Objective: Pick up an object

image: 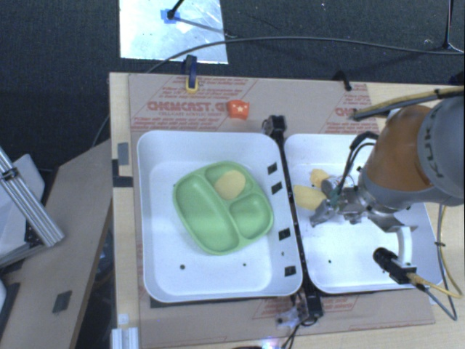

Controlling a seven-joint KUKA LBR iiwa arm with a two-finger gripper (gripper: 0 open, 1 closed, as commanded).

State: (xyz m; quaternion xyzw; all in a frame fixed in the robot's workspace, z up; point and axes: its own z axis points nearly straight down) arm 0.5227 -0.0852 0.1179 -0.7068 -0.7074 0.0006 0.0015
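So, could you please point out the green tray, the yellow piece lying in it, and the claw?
Green tray (pixel 207 220), camera view, large left compartment.
Yellow piece (pixel 231 185), camera view, its middle.
Claw (pixel 325 208), camera view, at its tip.

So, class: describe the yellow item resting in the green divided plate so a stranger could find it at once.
Find the left white bin; a green divided plate lies in it. In the plate's upper compartment sits a pale yellow rounded lump, the plate's lone item, apart from the yellow pieces in the right bin.
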